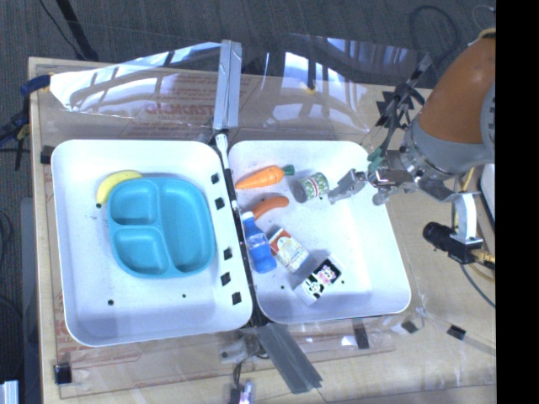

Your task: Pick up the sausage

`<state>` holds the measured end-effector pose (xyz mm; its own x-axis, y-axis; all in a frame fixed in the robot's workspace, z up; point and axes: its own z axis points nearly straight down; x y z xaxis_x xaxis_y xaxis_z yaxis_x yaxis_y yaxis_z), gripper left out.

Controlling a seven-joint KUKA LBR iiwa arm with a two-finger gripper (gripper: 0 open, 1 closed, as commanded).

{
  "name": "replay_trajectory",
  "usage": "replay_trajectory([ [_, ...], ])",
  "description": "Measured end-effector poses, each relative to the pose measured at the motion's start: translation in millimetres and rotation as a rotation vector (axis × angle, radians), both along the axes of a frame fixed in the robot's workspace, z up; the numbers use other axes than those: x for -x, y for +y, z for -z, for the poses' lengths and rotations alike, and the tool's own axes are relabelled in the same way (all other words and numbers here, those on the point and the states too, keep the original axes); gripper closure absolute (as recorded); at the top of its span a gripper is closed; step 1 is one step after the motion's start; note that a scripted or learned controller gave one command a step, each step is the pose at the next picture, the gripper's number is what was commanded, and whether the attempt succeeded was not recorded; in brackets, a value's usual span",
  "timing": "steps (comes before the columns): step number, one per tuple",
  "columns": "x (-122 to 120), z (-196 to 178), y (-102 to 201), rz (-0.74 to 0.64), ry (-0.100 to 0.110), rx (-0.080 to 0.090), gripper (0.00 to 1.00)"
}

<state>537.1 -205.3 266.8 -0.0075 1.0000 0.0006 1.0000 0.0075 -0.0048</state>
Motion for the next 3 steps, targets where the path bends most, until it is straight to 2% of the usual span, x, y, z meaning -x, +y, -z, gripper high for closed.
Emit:
replay_trajectory([
  [1,-63,77,34,-0.055,0.001,0.000,0.00],
  [2,-89,176,73,-0.084,0.000,0.000,0.00],
  [3,-56,176,51,-0.185,0.000,-0.002,0.00],
])
